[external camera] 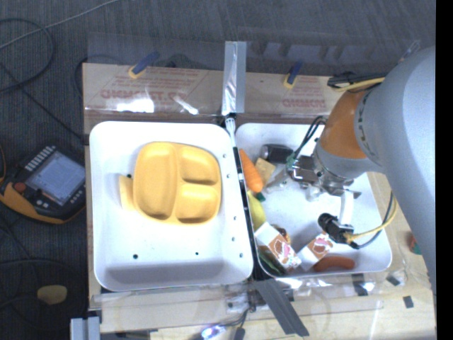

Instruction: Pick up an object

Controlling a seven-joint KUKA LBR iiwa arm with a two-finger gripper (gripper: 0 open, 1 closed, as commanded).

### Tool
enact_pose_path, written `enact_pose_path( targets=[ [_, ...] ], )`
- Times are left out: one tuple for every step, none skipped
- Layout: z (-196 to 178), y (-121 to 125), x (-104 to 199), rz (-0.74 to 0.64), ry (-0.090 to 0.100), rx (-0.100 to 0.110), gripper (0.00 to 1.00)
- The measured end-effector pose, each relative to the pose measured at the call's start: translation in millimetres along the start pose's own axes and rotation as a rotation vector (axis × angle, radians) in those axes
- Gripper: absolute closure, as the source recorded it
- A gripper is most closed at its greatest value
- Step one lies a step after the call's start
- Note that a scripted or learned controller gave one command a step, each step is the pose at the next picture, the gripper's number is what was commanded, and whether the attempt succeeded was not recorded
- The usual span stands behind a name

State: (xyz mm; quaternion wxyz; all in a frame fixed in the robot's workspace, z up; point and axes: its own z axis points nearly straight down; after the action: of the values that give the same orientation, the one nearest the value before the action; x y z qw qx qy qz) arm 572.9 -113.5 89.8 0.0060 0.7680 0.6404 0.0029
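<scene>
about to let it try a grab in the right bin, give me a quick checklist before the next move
1. Gripper over the right bin: ok.
2. Finger state: cannot tell.
3. Object held: cannot tell.
4. Targets present, carrot, small cartons along the bin's left and front: ok.
5. Room around targets: not ok, they crowd the wall.
6. Yellow tray lies in the left bin, out of the way: ok.
</scene>
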Motion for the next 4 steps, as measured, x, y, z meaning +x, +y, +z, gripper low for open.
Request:
enact_pose_path(
  targets=[
    [-1, -51, -52, -0.115, 0.0, -0.001, 0.0],
    [0, -9, -1, -0.079, 0.0, -0.001, 0.0],
    [1, 39, 19, -0.046, 0.0, 0.003, 0.0],
    [1, 93, 27, 0.014, -0.005, 0.011, 0.0]
  ],
)
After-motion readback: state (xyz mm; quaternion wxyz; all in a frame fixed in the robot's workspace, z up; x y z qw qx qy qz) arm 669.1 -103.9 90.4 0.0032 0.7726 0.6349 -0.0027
